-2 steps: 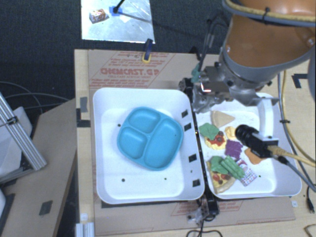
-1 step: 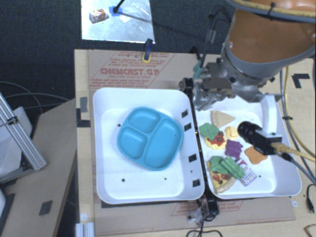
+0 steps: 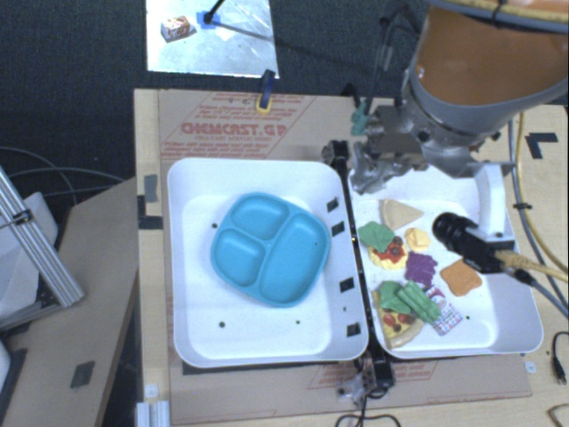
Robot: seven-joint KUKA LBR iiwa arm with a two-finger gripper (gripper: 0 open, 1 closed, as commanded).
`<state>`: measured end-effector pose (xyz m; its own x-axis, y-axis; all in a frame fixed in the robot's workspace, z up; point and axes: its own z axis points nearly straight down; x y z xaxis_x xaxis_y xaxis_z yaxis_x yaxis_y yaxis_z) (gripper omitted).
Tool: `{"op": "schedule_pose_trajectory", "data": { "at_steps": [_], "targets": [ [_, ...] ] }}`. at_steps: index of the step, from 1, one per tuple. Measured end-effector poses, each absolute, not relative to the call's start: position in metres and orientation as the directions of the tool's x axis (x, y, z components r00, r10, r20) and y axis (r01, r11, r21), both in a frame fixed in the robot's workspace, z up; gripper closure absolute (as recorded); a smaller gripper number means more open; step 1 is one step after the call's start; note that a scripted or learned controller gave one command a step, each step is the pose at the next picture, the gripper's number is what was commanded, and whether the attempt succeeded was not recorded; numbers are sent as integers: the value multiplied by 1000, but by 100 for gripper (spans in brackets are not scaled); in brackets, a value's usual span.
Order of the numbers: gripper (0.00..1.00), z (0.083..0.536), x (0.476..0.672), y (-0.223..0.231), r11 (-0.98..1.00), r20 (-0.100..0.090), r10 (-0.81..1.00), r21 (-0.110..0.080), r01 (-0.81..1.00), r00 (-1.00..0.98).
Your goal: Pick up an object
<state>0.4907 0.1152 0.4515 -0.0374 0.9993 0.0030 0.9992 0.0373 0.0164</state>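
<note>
The arm (image 3: 480, 52) is reaching over the right bin (image 3: 520, 323), with its gripper (image 3: 366, 178) hovering at the far left corner; whether the jaws are clenched cannot be told. The left bin (image 3: 178, 265) is carrying a blue plate (image 3: 269, 247) with open margins around it. Toy food pieces (image 3: 407, 278) are crowding the right bin's middle, leaving its near right corner bare.

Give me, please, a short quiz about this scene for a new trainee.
1. True or false: the blue divided plate lies in the left bin.
2. Which bin holds the orange toast slice? A the left bin; B the right bin.
3. Which toy food piece lies nearest the tool?
Key: 1 true; 2 B; 3 the pale yellow wedge.
</note>
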Motion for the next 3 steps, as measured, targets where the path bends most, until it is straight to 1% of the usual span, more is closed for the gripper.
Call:
{"op": "schedule_pose_trajectory", "data": {
  "at_steps": [1,3],
  "targets": [
    [100,395,518,159,6,0,1000,-2,1000,-6],
    [100,421,518,157,10,3,1000,5,1000,-10]
  ]
}}
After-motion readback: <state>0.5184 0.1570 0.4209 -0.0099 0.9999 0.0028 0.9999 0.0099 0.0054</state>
